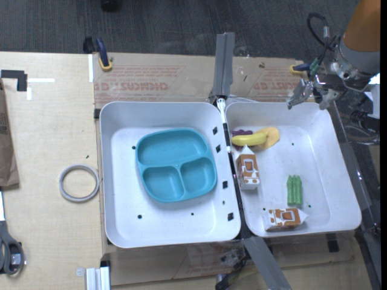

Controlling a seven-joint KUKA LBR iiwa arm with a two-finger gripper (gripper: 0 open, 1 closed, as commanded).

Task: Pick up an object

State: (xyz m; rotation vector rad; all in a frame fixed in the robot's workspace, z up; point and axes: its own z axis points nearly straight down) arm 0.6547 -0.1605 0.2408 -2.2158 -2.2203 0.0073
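The right bin (320, 138) holds a yellow banana (250, 139) with a purple piece beside it at the back left, a brown and white carton (247, 170) along the left wall, a green bundle (294, 190) in the middle, and an orange and white packet (283, 219) near the front. My gripper (311, 93) hangs over the bin's back right rim, high above the objects, its fingers spread apart with nothing between them.
The left bin (121, 162) holds a blue three-compartment tray (176, 164). A grey divider post (223, 65) stands behind the gap between the bins. A ring of tape (78, 182) and scissors (9, 254) lie on the bench at the left.
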